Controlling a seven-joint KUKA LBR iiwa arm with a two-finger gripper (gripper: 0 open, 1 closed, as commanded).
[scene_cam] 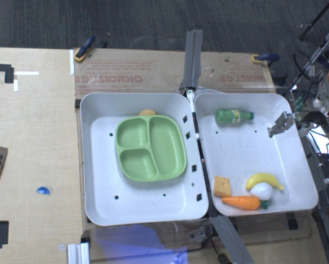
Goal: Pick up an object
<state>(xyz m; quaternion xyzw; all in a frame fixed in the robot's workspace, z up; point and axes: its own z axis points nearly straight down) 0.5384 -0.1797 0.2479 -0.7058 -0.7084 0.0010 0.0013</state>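
Note:
The right bin holds a green bottle lying on its side near the back wall. At the bin's front sit a yellow banana, a white egg-like object, an orange carrot and a tan cracker-like block. My gripper hovers over the right bin's back right part. It is to the right of the bottle, apart from it, and well above the banana group. Nothing shows held in it.
The left bin carries a green three-compartment plate, with a small yellow object peeking out behind its far rim. A grey divider post rises between the bins at the back. Cables and the arm crowd the right edge.

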